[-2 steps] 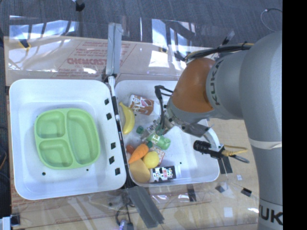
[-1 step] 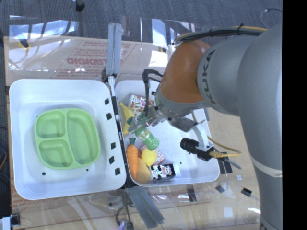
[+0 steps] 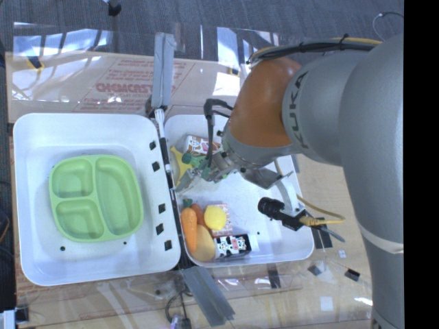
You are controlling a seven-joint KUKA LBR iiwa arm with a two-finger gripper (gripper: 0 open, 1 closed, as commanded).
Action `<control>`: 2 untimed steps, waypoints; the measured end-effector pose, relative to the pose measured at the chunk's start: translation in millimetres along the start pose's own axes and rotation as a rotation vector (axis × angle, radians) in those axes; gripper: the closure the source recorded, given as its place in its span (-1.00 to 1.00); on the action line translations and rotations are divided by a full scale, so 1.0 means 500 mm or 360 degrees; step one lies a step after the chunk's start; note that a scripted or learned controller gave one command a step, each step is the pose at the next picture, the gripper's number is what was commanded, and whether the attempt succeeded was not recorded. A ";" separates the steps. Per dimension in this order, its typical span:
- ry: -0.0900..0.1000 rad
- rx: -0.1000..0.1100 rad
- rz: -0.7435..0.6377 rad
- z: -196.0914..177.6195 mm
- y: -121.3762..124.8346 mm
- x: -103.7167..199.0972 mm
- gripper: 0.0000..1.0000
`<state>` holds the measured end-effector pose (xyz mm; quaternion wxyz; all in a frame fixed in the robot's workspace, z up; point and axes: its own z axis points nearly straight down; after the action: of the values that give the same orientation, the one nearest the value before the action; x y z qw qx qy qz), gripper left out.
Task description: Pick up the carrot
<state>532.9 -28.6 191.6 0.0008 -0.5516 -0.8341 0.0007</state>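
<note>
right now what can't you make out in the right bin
- Tool, camera view: the arm's wrist covers it, so its grip state is unreadable.
- Carton: partly under the arm, print too small.
- Carrot: lower end tucked against a yellow item.
- Bin: far corner behind the arm.

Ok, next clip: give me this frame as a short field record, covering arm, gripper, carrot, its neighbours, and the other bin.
arm: KUKA arm reaches in from the right, over the right bin
gripper: gripper low over the bin's upper left part, among items there
carrot: carrot lies along the bin's left wall, lower half, apart from the gripper
neighbours: yellow fruit to its right, small printed box at lower right
left bin: left bin holds a green divided plate
task status: carrot not yet picked up
</note>
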 end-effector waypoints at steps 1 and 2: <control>-0.0001 0.0000 0.0461 0.001 0.007 -0.021 -1.00; 0.0002 0.0004 0.0384 0.155 -0.095 -0.132 -1.00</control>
<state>515.1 -108.1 114.0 0.0020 -0.6480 -0.7617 0.0013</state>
